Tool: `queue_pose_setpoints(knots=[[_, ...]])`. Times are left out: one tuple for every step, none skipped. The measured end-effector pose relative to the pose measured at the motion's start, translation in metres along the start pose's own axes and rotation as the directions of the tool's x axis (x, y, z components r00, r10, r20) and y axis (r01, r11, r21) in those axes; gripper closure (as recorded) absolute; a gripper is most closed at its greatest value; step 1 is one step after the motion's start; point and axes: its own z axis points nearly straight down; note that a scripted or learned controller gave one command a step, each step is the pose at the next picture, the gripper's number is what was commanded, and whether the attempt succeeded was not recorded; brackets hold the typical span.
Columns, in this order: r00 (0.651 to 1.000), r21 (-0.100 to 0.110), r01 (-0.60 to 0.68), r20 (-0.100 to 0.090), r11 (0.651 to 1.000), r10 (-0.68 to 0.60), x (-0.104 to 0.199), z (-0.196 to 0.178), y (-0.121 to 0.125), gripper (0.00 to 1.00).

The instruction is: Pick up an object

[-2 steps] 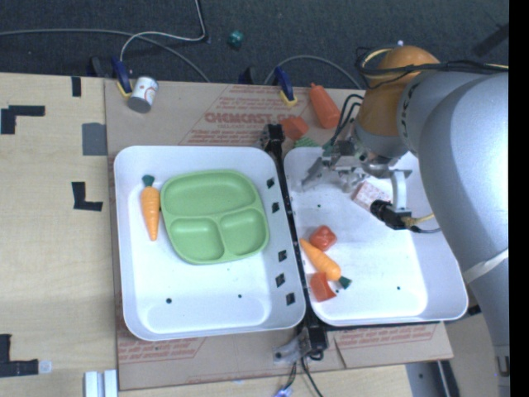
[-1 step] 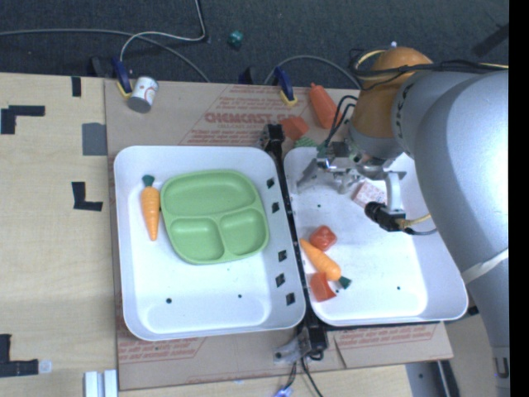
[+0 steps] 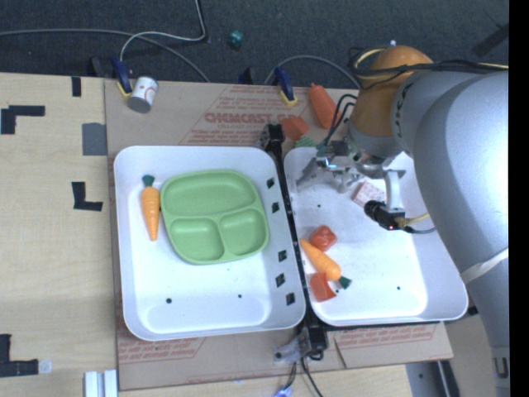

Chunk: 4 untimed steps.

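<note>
While the claw is lowered over the far part of the right bin, whether it is wide or narrow cannot be told. A toy carrot and two red pieces are seen nearer in that bin. In the left bin, a green divided plate is flanked on its left by another carrot.

Smooth white plastic is seen in both bins. A matt green plastic tray, glossy orange plastic carrots, brown cardboard and pale wood-grain bench are shown.
</note>
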Motion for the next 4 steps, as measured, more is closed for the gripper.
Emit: queue_pose_setpoints(knots=[[1.000, -0.003, -0.001, 0.001, 1.000, 0.001, -0.028, -0.001, -0.008, 0.00], [1.000, -0.001, -0.001, 0.000, 1.000, 0.001, -0.070, -0.068, -0.029, 0.00], [1.000, -0.010, 0.001, 0.000, 1.000, -0.001, -0.103, -0.005, -0.026, 0.00], [1.000, -0.018, 0.002, 0.004, 1.000, -0.002, -0.043, -0.007, 0.005, 0.00]])
